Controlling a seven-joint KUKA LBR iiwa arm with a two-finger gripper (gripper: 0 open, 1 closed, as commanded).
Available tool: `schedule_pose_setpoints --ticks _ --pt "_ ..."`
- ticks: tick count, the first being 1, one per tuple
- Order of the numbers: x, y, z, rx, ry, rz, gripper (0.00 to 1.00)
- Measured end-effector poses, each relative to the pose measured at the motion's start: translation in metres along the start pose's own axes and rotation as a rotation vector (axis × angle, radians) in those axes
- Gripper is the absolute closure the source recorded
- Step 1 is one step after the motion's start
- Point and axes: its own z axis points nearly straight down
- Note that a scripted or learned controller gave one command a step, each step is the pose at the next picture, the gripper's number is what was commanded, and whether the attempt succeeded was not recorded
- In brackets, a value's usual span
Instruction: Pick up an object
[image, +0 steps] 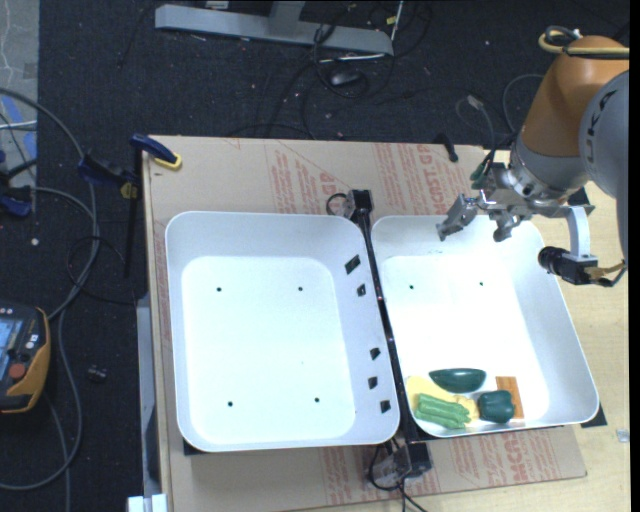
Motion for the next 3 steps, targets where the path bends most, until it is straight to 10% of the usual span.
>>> schedule_pose_setpoints --ticks 1,2,3 --pt "0.038 -0.106 -0.048 -0.005 0.0 -0.001 0.0" --pt "0.037 -0.107 -0.055 0.0 0.0 0.0 1.0" --pt "0.052 -0.048 -0.065 -0.001 0.0 -0.002 1.0"
